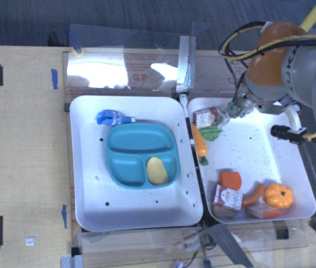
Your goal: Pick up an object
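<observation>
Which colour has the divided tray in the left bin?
The divided tray is teal blue, seen clearly in the camera view.

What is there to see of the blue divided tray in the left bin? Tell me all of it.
The blue divided tray is a teal, plastic-looking dish with rounded corners, lying flat and right way up near the middle of the left bin. It has one long compartment across the far side and two smaller ones along the near side. A yellow, potato-shaped toy sits in the near right compartment; the others hold nothing. A small blue toy lies just beyond its far left corner; whether they touch is unclear.
</observation>
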